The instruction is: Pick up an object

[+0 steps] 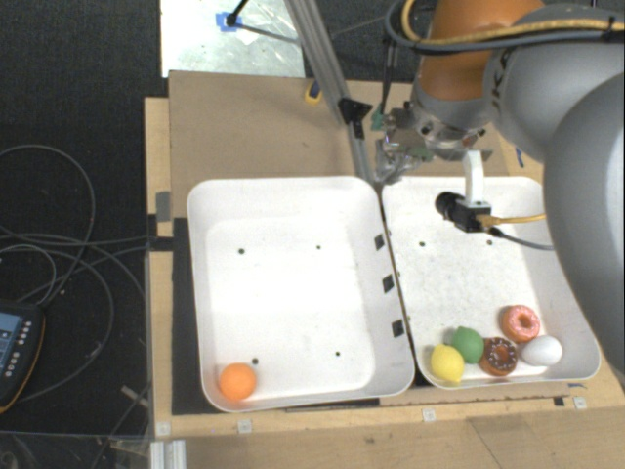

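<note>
An orange ball (236, 381) lies in the near left corner of the left bin (293, 203). Along the near edge of the right bin (430, 262) sit a yellow lemon (447, 363), a green fruit (468, 343), a chocolate donut (499, 357), a pink frosted donut (520, 322) and a white egg (542, 350), packed close together. My gripper (392, 162) hangs at the far end of the divider between the bins, well away from all the objects. Nothing shows in its grasp.
The grey arm with its orange band (479, 13) covers the upper right of the view. A black fitting with a cable (461, 209) hangs over the far part of the right bin. Cables and a handheld pendant (15, 345) lie on the floor at left.
</note>
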Robot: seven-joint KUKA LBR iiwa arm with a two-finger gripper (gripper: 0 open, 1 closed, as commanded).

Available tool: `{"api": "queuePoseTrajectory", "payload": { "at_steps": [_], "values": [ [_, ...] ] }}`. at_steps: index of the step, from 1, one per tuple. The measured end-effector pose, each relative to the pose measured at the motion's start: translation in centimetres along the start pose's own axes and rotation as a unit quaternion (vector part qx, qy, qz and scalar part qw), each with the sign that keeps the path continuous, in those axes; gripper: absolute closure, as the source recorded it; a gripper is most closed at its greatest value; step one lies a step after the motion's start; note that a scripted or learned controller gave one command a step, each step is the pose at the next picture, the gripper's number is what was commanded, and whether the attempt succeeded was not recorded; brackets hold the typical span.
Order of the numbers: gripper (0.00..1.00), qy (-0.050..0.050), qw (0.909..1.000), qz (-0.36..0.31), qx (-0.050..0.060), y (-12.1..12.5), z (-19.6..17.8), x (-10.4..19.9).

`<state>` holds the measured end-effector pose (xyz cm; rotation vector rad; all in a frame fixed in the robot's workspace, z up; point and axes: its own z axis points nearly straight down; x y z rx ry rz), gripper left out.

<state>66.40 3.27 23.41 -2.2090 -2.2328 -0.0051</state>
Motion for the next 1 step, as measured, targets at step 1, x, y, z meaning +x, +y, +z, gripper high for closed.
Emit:
{"api": "queuePoseTrajectory", "payload": {
  "at_steps": [1],
  "values": [
    [1.0,0.0,1.0,0.001,0.0,-0.99,-0.62,4.54]
  ]
}}
